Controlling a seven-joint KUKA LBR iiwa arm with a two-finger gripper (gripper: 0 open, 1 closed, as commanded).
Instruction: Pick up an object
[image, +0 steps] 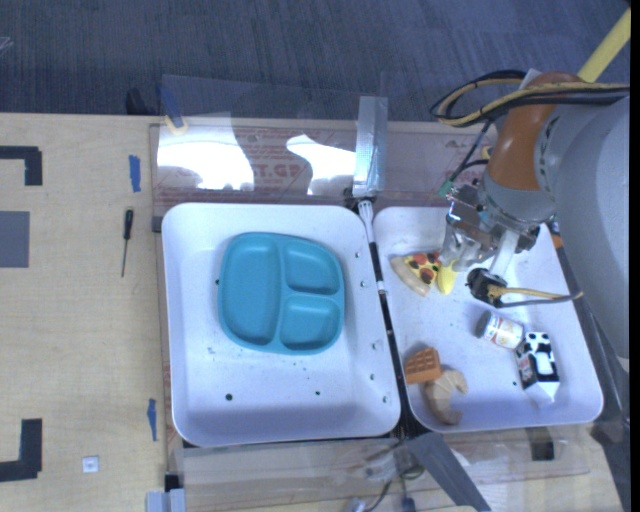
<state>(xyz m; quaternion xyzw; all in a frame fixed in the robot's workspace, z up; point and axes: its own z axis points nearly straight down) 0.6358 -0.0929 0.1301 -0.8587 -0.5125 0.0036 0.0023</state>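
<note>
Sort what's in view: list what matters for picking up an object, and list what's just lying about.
For the job: tool, pizza slice toy, yellow piece, small jar, black-and-white carton, waffle toy.

Lying about: blue divided plate, screwdriver, blue tape.

A toy pizza slice (417, 271) lies flat in the right bin (575, 400).

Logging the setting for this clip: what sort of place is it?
Most likely a robotics lab bench, not a kitchen: two white bins on a taped wooden bench, toy food such as a pizza slice, and a cabled grey arm.
</note>
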